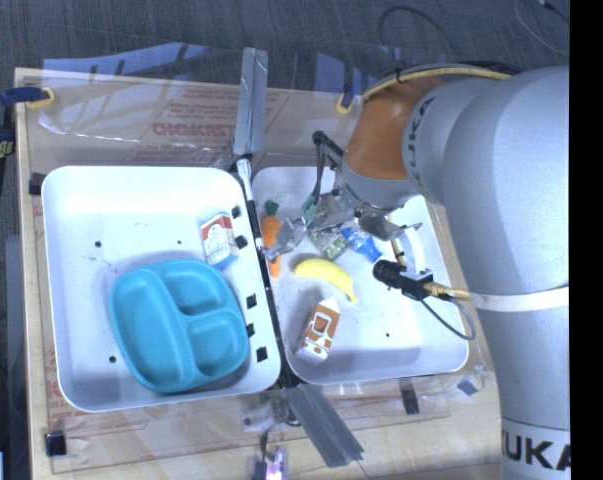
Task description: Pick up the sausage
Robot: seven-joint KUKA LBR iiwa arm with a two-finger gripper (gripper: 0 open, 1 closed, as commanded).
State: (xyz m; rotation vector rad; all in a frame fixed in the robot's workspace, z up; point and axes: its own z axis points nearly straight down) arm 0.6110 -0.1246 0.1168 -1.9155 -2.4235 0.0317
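My gripper (328,220) is low in the right bin (421,343), near its far middle, over a small heap of blue and green packets (356,240). The wrist hides what lies directly beneath it. I cannot make out the sausage for certain. A short orange-brown piece (274,264) lies by the bin's left wall, just below an orange carrot (271,231) with a green top. Both are a little to the left of the gripper and apart from it.
A yellow banana (327,274) lies in the middle of the right bin, and a small orange-white carton (320,330) sits nearer the front. The left bin (81,198) holds a blue divided plate (178,326) and a red-white carton (217,239).
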